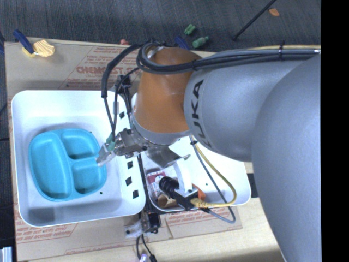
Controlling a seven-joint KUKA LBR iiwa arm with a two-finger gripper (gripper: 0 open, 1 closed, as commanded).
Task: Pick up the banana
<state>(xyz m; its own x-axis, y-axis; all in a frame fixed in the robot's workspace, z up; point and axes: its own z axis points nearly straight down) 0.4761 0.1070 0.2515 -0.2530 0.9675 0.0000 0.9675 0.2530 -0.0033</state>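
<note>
The claw (104, 156) sits just left of the frame's middle, low over the right rim of the blue tray (54, 168). From here I cannot tell whether it is released or clenched, nor whether it touches the tray. Nothing shows in its grasp.

The grey arm (245, 102) with its orange band (161, 91) covers most of the right bin (240, 192), so only that bin's lower strip is open to view. There I can see one red-and-white packet (155, 176) and, below it at the bin's lower edge, a tan-brown thing (163, 202), half covered and too small to name. I cannot say if that is the banana. I cannot place the banana anywhere with certainty.

There are two white bins. The left bin (22, 146) holds the single tray, which has three compartments, one long at the left and two smaller at the right.

Both bins rest on a printed cardboard sheet (71, 64). In the upper left corner of it lies one yellow thing with a blue handle (41, 49), well apart from the bins. On the dark floor at the top middle lie two small green pieces (190, 29), and one orange scrap (274, 12) lies at the upper right beside a thin black rod (262, 7), which runs off the frame.
</note>
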